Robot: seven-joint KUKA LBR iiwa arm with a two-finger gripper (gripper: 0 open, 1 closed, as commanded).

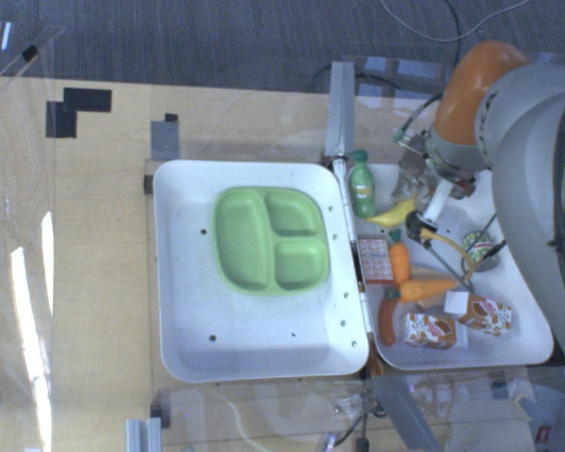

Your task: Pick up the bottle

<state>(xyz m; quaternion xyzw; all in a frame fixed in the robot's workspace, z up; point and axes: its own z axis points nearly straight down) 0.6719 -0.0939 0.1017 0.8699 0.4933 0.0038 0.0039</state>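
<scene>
**A:** What is everything sitting on?

**B:** A pale wooden desk (104, 252). It has a few black tape marks (75, 109) near its far left corner. Beyond its far edge is dark grey carpet (217, 17), with a thin cable (452, 17) looping across it.

**A:** And the containers?

**B:** Two shallow white bins side by side. The left bin (169, 281) holds one thing, a green divided plate (268, 240) lying flat, a bit toward the far side. The right bin (532, 342) is crowded.

**A:** Where is the bottle?

**B:** The green bottle (362, 186) is in the right bin's far left corner, close against the wall shared with the left bin. Its cap points to the far side. A banana (394, 215) lies just beside it, to the right and a little nearer.

**A:** What else is in that bin?

**B:** Nearer than the banana there is a red and white packet (374, 260) by the left wall, with one carrot (399, 262) beside it. A second carrot (433, 290) lies crosswise. A reddish sausage (388, 320) lies at the near left. Two printed snack packs (430, 329) (490, 315) lie along the near side. A small round item (480, 250) on the right is too small to identify.

**A:** And the robot?

**B:** The grey arm (537, 158) reaches in from the right. Its end effector (416, 179) is over the far part of the right bin, right of the bottle and apart from it, just beyond the banana. I cannot tell whether it is apart or together.
</scene>
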